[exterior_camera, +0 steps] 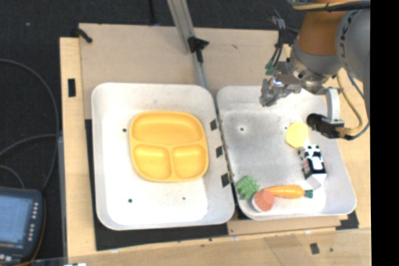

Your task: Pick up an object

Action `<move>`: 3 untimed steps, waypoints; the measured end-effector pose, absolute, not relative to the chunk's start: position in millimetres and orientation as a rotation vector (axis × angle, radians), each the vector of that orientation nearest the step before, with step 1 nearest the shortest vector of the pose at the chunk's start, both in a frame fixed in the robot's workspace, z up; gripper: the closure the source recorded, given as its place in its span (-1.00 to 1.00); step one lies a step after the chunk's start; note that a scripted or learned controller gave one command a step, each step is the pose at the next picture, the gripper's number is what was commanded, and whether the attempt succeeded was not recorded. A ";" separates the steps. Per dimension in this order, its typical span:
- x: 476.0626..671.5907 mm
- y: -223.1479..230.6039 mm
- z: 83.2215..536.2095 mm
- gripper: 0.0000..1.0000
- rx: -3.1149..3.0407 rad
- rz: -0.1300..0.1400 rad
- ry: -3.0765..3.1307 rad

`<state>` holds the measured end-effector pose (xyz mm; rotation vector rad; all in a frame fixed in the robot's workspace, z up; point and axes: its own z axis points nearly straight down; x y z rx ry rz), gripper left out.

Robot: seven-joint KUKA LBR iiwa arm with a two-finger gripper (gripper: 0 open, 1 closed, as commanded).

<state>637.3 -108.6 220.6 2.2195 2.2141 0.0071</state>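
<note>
I count two bins: left bin holds one yellow tray; right bin holds five toys. End effector grip: can't tell.

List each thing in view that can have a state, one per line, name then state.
gripper: over the right bin's far edge, nothing seen in it
yellow tray: flat in the left bin, compartments bare
carrot: lying on its side
yellow disc: lying flat
cow toy: lying down
</note>
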 end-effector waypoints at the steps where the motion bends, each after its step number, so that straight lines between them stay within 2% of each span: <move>1: 638.6 -110.0 275.4 1.00 2.215 0.007 2.220; 3: 607.0 -18.3 275.6 1.00 2.215 0.001 2.228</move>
